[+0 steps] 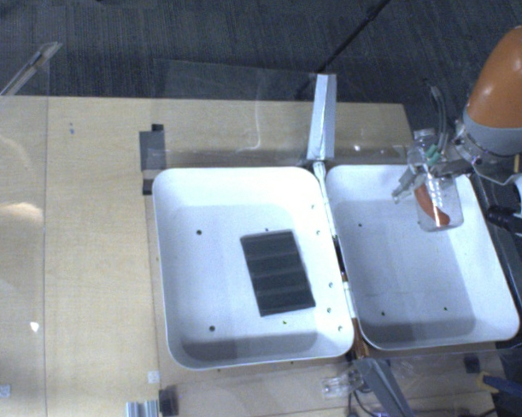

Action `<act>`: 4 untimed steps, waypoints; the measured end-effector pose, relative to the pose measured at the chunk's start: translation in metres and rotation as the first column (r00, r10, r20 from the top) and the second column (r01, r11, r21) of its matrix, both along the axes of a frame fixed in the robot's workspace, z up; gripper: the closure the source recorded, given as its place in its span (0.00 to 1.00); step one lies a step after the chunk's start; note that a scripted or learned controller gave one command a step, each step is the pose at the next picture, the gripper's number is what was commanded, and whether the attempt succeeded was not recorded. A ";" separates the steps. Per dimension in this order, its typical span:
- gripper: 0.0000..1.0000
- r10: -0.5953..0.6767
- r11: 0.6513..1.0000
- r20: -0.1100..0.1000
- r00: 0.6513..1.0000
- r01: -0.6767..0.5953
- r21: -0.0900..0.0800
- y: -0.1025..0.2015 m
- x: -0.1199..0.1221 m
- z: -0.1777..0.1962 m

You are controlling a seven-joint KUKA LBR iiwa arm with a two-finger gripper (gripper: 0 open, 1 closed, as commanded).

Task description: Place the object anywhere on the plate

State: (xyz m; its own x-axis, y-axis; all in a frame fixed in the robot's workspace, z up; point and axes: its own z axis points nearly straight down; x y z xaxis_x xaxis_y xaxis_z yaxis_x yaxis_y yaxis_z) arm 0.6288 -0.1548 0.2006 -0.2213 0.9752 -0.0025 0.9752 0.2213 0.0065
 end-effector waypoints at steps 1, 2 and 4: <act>1.00 0.072 0.997 -0.002 0.997 -0.072 0.001 0.083 -0.056 0.032; 1.00 0.263 0.965 0.001 0.965 -0.263 -0.001 0.142 -0.073 0.075; 1.00 0.267 0.964 0.012 0.964 -0.267 -0.003 0.143 -0.070 0.097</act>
State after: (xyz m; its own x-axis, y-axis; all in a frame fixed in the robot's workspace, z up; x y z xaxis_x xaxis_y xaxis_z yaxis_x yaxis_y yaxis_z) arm 0.5592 -0.0121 0.2972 -0.4737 0.8807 -0.0080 0.8805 0.4737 0.0171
